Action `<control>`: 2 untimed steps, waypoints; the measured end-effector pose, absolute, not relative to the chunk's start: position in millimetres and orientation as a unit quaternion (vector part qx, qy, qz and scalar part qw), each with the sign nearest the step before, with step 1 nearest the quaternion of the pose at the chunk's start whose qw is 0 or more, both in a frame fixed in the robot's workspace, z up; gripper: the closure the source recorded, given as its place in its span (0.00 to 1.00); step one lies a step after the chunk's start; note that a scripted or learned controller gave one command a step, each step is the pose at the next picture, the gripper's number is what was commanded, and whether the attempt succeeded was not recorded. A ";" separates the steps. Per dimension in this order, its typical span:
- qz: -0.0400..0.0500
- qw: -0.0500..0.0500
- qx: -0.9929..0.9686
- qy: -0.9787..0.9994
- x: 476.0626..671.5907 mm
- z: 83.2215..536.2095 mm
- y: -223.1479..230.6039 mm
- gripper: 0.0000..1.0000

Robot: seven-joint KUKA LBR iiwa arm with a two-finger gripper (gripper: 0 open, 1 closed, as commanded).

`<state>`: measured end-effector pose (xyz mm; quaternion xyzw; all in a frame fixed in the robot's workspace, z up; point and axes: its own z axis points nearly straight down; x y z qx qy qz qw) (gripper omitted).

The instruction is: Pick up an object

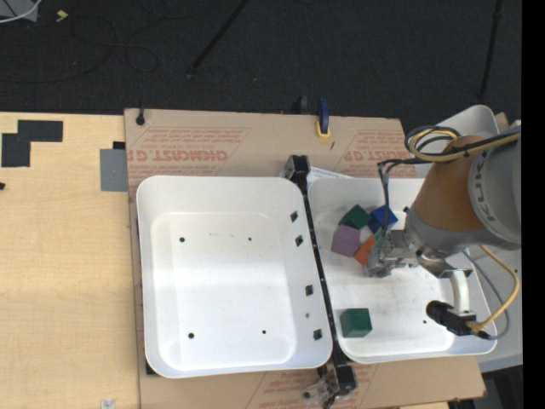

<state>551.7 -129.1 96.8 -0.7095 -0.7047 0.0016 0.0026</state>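
Cluster of blocks (359,231) sits in right bin (400,343), purple, green, blue, orange touching; lone green cube (356,322) lies apart near front. Gripper (379,261) is lowered at cluster's edge; its opening can't be judged. One block should be isolated before closing.

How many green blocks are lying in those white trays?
2. One green block lies alone near the right bin's front; a darker green one sits in the cluster beside the gripper, which may hide others.
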 end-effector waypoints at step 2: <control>-0.005 -0.001 -0.703 -0.711 579.7 193.9 22.7 1.00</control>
